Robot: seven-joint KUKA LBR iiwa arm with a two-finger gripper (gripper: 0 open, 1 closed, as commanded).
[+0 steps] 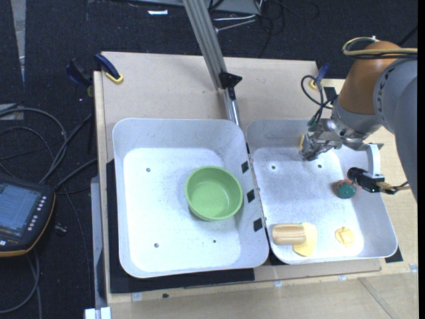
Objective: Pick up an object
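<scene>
So the gripper (311,150) is hanging over the right bin (372,244), up around 11 o'clock of that bin's floor, near the back wall. Honestly can't tell from this angle how it's set, it's just a dark blob at the end of the wrist, and I see nothing in it.

The pickable stuff in that bin is all well away from it. There's a teal ball (345,191) at about 3 o'clock of the bin, just beside a black clip-looking thing on the arm's side. Down at 6 o'clock sits a tan block (288,234), touching a yellow piece (306,246) on its right, and a small yellow toy (344,235) is at roughly 5 o'clock, apart from those two.

If I were steering this, I'd go for the yellow toy or the ball since each stands clear on its own. The tan block is risky because the yellow piece is right against it, so a finger could land on both. Whatever it picks, get centred straight above it before dropping, and stay off the bin walls.

Count: two bins, one green bowl (214,193) in the middle of the left bin (133,178), and four small things in the right one: one ball, one block, two yellow bits.
</scene>
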